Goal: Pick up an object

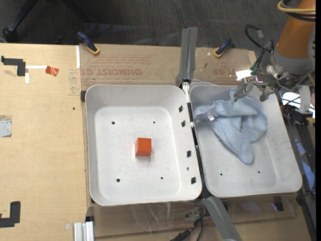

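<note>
Cloth (239, 125), a crumpled pale-blue towel, lies in the right bin (281, 182), bunched toward that bin's far half with a tail trailing toward its middle. The gripper (249, 88) hangs at the bin's far edge, just above the towel's upper corner, and a fold of the fabric seems to rise to meet it. Whether the jaws are open, closed or pinching that fold cannot be told from this slant; the metal parts blur into the cloth.

That placement makes sense as a judgement: the raised corner is the highest, loosest part of the towel, so it offers the easiest purchase without driving the jaws into the bin floor. The arm (296, 31) leans in over the table's far right corner, keeping its bulk clear of both bins.

In the left bin (100, 185) a small orange block (143, 147) sits alone near the centre, well apart from every wall, with open floor all round it.

Room to move is tighter on the right: the gripper works close to the far rim and not far from the divider (189, 119) between the bins. Straight up is the free direction; the near half of the right bin is bare floor.
</note>
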Available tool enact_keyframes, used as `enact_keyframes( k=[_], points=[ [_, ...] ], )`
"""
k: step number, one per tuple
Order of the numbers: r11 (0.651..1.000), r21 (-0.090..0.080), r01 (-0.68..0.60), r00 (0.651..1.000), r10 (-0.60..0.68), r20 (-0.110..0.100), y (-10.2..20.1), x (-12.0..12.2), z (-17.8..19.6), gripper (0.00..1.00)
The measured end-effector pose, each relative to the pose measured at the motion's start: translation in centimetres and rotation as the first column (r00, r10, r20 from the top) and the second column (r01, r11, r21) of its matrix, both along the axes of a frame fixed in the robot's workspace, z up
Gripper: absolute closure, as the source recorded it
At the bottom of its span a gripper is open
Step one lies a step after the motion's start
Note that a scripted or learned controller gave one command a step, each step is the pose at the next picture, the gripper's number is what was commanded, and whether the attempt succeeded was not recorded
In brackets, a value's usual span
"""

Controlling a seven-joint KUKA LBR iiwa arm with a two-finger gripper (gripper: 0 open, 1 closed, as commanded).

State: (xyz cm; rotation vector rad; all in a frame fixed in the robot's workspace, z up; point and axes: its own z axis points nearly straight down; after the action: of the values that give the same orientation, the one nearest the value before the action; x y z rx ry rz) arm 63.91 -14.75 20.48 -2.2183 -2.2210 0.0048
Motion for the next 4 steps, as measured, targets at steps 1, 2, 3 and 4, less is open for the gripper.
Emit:
enact_keyframes(
  k=[1, 2, 3, 4],
  points=[
    [0.995, -0.001, -0.101, 0.995, 0.101, 0.005, 2.4, 0.2, -10.4, 0.0],
    [0.995, -0.001, -0.099, 0.995, 0.099, 0.004, 2.3, 0.2, -9.5, 1.0],
    [0.986, -0.001, -0.166, 0.986, 0.166, 0.003, 6.3, 1.1, -1.4, 1.0],
    [0.937, -0.002, -0.349, 0.937, 0.349, 0.003, 5.7, 2.0, -0.7, 1.0]
  ],
)
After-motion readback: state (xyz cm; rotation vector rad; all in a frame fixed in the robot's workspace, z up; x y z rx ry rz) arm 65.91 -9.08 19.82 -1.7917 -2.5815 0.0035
